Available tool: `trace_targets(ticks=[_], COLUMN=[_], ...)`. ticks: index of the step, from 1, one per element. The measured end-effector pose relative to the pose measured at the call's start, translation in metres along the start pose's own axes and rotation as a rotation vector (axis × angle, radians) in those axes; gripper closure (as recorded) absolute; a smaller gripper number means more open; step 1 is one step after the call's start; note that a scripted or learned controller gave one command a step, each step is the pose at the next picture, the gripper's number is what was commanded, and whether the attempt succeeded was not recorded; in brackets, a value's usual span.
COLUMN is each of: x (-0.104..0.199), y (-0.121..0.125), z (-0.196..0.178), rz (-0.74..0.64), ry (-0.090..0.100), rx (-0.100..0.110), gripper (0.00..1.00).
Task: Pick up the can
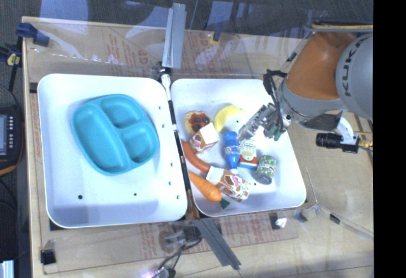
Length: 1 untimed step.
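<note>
Left bin: smooth white plastic, shallow, with a glossy blue compartment tray of rounded hollows near its middle. Right bin: a crowded heap. From its left edge: a small printed carton, an orange carrot lying slantwise toward the front, a second patterned carton, a blue bottle, a yellow lemon-like fruit toward the back. Near the bin's right edge, toward the front, the can: short, cylindrical, green-labelled, lying tipped with its dull metal end showing, touching a red-and-white packet. Above and behind the can, the end effector, holding nothing; spread impossible to judge. Best done by shifting toward the front right, squaring up across the curved wall, not the slippery ends, and descending clear of the packet.
</note>
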<state>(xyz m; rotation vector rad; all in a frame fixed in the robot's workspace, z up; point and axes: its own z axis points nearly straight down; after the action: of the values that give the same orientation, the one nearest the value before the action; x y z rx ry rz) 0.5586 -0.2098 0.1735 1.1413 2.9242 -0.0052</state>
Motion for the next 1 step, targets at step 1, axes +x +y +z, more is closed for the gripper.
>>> trace_targets(ticks=[1], x=[-0.0524], y=[0.0475], z=[-0.0919], rz=[0.06], ry=[0.0], rx=[-0.002], gripper=[1.0])
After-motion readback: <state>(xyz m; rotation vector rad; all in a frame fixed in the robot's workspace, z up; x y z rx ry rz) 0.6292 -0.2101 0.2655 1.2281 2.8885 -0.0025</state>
